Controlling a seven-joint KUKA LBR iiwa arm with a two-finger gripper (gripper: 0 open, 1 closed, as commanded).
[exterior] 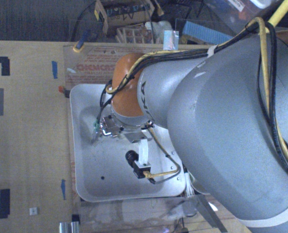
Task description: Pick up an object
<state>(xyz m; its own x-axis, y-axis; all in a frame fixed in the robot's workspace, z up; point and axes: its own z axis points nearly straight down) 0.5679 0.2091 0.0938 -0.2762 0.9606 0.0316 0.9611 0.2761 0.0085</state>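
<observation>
Light is even and fairly bright, from overhead. The arm (221, 110) looms close and soft, with pale sheen on its grey shell. It shades the bin (86, 178) beneath. The picture is slightly grainy; the background is dim.

One fixed overhead camera, slanted down on bin (86, 178)

Plywood bench (27, 149), cluttered cardboard boxes (127, 11) behind
</observation>
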